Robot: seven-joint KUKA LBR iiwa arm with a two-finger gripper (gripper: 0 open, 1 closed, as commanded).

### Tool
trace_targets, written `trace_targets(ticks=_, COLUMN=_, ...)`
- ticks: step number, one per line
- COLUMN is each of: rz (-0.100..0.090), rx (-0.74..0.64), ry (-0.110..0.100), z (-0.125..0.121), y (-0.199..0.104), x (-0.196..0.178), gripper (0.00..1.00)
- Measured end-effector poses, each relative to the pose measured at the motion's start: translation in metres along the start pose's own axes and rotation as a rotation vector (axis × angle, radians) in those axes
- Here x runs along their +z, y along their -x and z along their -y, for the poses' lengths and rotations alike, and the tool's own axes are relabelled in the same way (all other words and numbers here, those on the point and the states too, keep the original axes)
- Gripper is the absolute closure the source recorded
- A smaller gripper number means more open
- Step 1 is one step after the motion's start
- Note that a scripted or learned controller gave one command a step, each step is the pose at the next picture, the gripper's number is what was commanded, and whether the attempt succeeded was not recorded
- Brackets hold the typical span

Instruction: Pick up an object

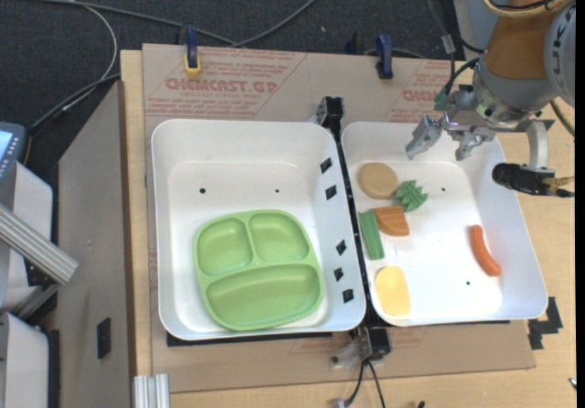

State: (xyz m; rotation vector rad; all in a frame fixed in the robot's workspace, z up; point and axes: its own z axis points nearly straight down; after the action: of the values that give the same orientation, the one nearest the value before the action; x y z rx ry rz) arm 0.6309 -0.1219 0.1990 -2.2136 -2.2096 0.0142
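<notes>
Nearest the camera, the right bin (512, 241) holds 6 small items: 1 yellow piece (391, 290), 1 red sausage (484, 251), 1 green stick (370, 233), 1 orange wedge (394, 220), 1 leafy green piece (410, 195) and 1 tan round (377, 180). Farther back, the claw (442, 139) hangs open and empty, the tan round lying just down-left of it.

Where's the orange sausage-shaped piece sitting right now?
In the camera view, the orange sausage lies in the right bin, near its right wall, alone and well apart from the cluster of food pieces by the divider.
</notes>
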Motion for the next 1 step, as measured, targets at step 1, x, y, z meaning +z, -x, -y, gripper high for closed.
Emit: trace_targets(ticks=1, rz=0.002, rx=-0.003, ry=0.015, z=-0.0029, y=-0.0004, x=-0.0090, gripper=0.00)
